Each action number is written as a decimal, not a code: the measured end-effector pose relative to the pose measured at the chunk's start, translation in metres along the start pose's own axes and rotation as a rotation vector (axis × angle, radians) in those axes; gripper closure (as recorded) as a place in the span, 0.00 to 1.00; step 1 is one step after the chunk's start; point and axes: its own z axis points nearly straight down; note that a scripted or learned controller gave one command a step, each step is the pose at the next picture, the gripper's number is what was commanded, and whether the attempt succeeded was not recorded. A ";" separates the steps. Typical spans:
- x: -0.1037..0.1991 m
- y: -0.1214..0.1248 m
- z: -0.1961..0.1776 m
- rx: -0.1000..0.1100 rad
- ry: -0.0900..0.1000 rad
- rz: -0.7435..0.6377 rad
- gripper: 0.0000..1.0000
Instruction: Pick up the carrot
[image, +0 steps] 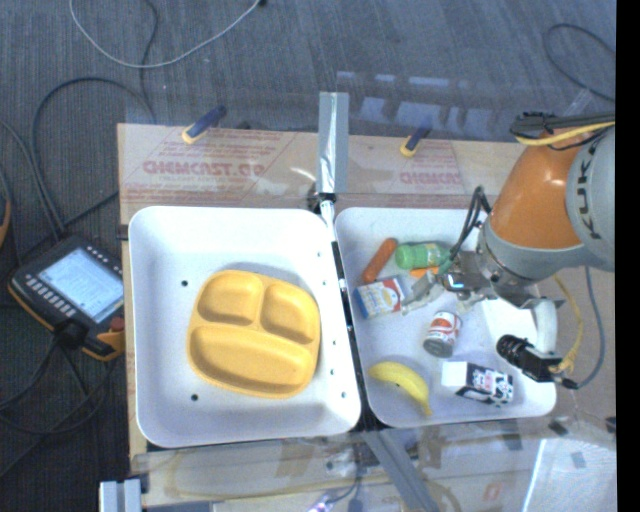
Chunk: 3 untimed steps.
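The carrot (378, 260), a slim orange stick, lies tilted in the right bin (520, 405) near its upper left corner. It sits between the bin's left wall and a green bottle (422, 256). My gripper (440, 285) hangs low over the middle of the right bin, to the right of and below the carrot, close to the bottle and a small carton (381, 298). The gripper is apart from the carrot. The arm's orange band (535, 210) rises behind it on the right.
A can (441, 333) lies just below the gripper. A banana (402, 383) and a black-and-white carton (481, 382) lie along the right bin's front. The left bin (160, 250) holds a yellow divided tray (256, 332). A teach pendant (70, 290) rests at the far left.
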 end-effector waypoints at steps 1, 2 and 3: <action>-0.042 0.042 0.024 0.000 0.000 0.064 0.00; -0.076 0.085 0.079 0.000 -0.002 0.269 0.00; -0.102 0.133 0.094 0.052 0.024 0.037 0.00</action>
